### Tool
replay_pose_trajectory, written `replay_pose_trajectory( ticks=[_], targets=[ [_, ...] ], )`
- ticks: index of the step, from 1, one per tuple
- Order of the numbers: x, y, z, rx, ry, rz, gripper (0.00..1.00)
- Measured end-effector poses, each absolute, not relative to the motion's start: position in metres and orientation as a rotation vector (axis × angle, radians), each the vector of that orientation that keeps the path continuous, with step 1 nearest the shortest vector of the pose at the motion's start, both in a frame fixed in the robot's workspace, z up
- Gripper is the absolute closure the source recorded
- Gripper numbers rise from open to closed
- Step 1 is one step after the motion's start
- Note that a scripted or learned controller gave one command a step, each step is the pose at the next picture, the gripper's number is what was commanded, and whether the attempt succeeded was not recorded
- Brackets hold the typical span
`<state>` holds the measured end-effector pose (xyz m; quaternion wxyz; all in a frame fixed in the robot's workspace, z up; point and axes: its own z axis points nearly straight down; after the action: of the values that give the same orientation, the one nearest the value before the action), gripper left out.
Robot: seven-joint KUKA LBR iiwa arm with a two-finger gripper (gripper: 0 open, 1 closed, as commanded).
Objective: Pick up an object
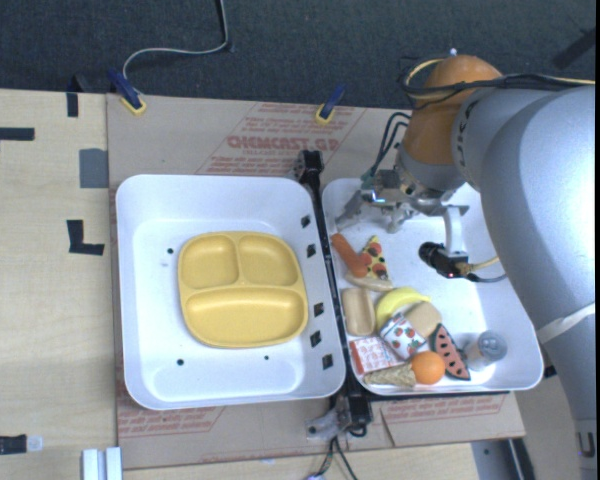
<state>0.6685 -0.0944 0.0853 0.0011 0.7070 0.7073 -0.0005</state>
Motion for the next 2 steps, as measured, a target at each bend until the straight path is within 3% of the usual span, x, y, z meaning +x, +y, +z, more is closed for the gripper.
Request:
replay_pose_trajectory(
  ticks=[2],
  targets=[
    [0.6685, -0.0946, 0.0852, 2.219, 2.221, -0.001, 0.00]
  ],
)
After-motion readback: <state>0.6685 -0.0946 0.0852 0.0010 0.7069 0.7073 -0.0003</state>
